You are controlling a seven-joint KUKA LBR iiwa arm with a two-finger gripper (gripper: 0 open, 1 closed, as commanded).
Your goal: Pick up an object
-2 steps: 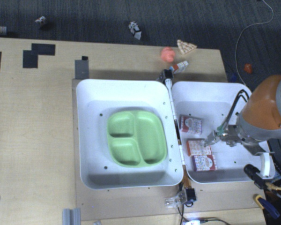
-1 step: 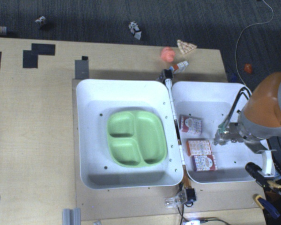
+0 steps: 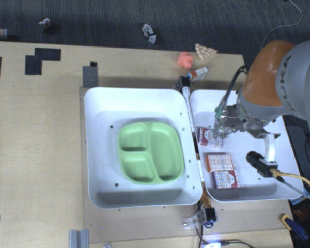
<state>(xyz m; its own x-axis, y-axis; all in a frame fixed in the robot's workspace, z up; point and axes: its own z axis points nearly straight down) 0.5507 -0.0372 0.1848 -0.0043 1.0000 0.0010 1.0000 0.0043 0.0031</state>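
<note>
Green divided tray (image 3: 151, 151) in left bin (image 3: 95, 138) — small cartons (image 3: 220, 162) in right; end effector (image 3: 220, 129) grip unclear.

End effector (image 3: 220, 130) hovers over a small packet (image 3: 208, 137), perhaps touching, right bin (image 3: 248, 192).

Even, diffuse overhead light, fairly bright; the white bins (image 3: 139, 99) read slightly bluish with no hard glare, and shading is soft along their inner walls and under the green tray (image 3: 151, 151). The arm (image 3: 279, 81) is soft and smeared at its edges, and it throws a faint shadow on the right bin's floor. Overall resolution is low with mild noise on the dark carpet (image 3: 119, 9); small items are blurry.
</note>
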